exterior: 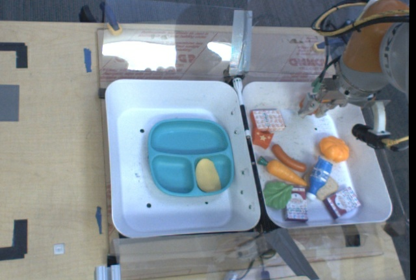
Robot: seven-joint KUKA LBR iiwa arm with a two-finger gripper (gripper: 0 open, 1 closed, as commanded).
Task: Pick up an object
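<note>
Hovering over the far end of the right-hand shallow white bin, the small metal two-finger gripper, pinching nothing visible; spread or pressed together, impossible to tell. Nearest, just left and nearer the camera: a red-and-white checked carton; farther down, a round orange fruit. Best lowered squarely over the carton, clear of neighbours, before closing.

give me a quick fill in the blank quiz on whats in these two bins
1. The yellow potato-shaped toy lies in a compartment of the ____ divided tray.
2. That tray sits in the ____ bin.
3. The orange fruit, carrot and sausage lie in the ____ bin.
4. The gripper hovers at that bin's ____ edge.

Missing words: blue; left; right; far
</note>
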